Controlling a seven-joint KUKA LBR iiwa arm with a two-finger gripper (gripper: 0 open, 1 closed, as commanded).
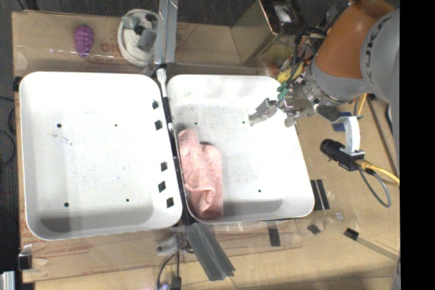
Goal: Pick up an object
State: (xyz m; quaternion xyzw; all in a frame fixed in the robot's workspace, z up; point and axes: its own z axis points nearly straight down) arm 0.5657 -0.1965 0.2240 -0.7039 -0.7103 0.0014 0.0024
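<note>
So the only real candidate to pick is the pink cloth [202, 174], crumpled against the left wall of the right bin [285, 195], right beside the divider between the two bins. Being jammed into that edge probably makes it awkward, since a finger would need room on the wall side.

The hand [262, 112] sits over the upper right part of that same bin, well apart from the cloth, with the arm [346, 51] reaching in from the right. It looks more like a hovering pose than a grasp. Nothing is visibly between the fingers, but whether they're spread or closed can't be told; from this slanted angle they blur into one grey shape.

The left bin [88, 214] has just a few dark specks on the floor. On the worktop [41, 30] behind it there's a small purple object [83, 39] and a white roll-like thing [138, 36], both outside the bins, so likely not meant for picking. What the purple thing actually is is too small to tell. The wrist is a tangle of cables, hard to read.
</note>
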